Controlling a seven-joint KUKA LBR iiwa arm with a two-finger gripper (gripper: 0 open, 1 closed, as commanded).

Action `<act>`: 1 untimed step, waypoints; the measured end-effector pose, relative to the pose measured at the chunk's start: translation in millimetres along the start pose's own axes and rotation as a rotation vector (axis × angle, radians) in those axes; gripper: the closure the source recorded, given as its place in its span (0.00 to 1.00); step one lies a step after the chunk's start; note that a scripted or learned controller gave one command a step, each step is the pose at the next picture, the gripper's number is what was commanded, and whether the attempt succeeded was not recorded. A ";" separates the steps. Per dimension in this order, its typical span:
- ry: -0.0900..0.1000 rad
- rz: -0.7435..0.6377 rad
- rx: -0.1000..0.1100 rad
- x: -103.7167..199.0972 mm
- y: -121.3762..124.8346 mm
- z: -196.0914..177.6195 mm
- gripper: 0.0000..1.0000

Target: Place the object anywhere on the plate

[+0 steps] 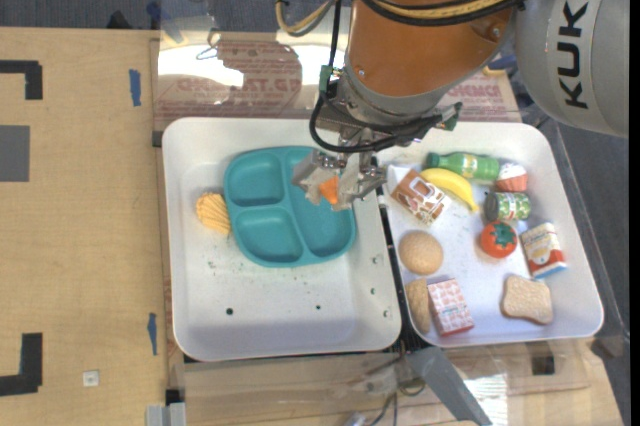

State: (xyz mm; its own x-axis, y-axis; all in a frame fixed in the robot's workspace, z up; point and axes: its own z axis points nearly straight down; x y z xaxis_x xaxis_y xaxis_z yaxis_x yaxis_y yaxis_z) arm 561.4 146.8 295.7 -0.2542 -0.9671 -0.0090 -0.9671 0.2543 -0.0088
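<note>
Nearest, the right bin (575, 309) holds toy food. Beyond, the claw (340, 182) hangs over the teal plate (285, 209) in the left bin (200, 314), clenched on a small orange object (327, 190). Only the release seems left.

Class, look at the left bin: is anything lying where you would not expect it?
Yes: the tan shell-shaped toy lies on the left bin floor, touching the teal divided plate's left edge, not on it.
</note>
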 end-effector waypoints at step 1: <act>0.003 0.003 -0.005 1.7 0.0 2.5 0.00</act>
